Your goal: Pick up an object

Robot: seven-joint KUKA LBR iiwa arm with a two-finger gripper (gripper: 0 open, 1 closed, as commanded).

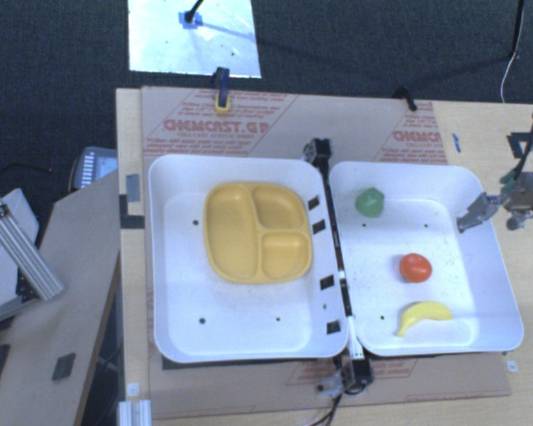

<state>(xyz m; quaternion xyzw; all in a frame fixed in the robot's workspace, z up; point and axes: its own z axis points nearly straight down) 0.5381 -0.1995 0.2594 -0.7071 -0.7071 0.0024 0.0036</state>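
Three candidate objects, all in the right bin (pixel 493 273): one banana (pixel 424 316) near the front, long axis roughly left-right, low tip pointing front-left, curve bowed up; one red tomato (pixel 415 267) just behind it; one green round fruit (pixel 369 201) near the back-left corner. Left bin (pixel 173 264) holds one yellow three-compartment tray (pixel 253 232). Both white bins sit side by side on cardboard sheet (pixel 284 118) on the wooden desk (pixel 515 131). Dark carpet floor behind. Pincer (pixel 473 216) over right bin's right rim, nothing held; can't tell finger spread.
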